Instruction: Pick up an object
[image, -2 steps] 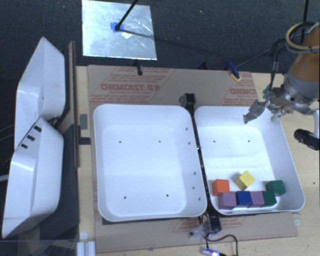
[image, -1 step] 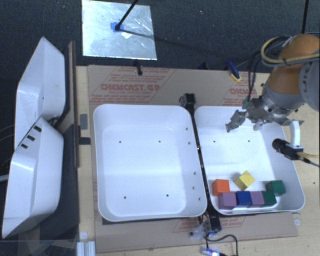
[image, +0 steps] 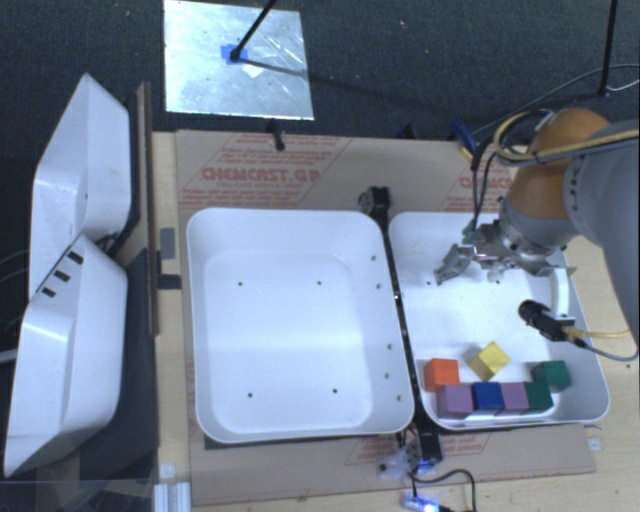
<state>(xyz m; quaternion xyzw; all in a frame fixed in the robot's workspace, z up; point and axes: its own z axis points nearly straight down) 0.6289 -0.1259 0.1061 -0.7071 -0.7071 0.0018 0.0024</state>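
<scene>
My end effector (image: 452, 264) hangs over the bare upper half of the right bin (image: 420, 300), grip state impossible to tell, still at the approach stage; next I must reach down toward the blocks (image: 490, 385) clustered along its lower edge.

coloured blocks (image: 488, 385), clustered, right bin's (image: 420, 300) near edge

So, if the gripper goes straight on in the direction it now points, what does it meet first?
Probably the bare floor of the right bin, then the wall beside the left bin. The gripper points left and downward, away from the blocks; depth is unclear.
</scene>
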